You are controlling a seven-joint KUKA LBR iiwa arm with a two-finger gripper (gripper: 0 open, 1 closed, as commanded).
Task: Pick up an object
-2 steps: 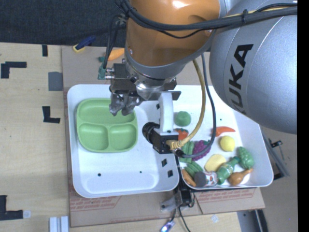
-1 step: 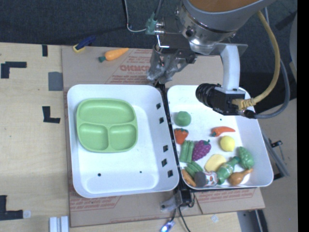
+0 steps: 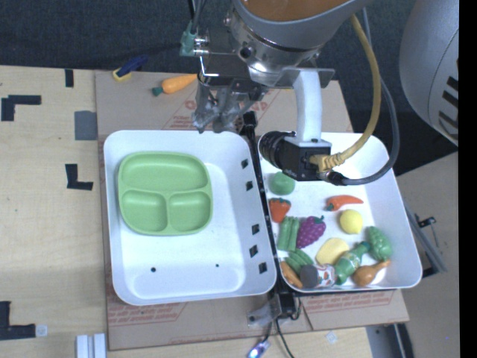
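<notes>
End effector (image 3: pixel 223 114) hung above the far rim of the left shallow white plastic bin (image 3: pixel 223 271), nothing yet picked.

Whether it was open or closed could not be told. The toy foods, among them a purple plastic grape bunch (image 3: pixel 311 230), lay right of that bin, in the neighbouring white bin (image 3: pixel 399 200). Next move probably called for crossing the shared rim and descending; the pile was crowded, its far end roomier.
</notes>
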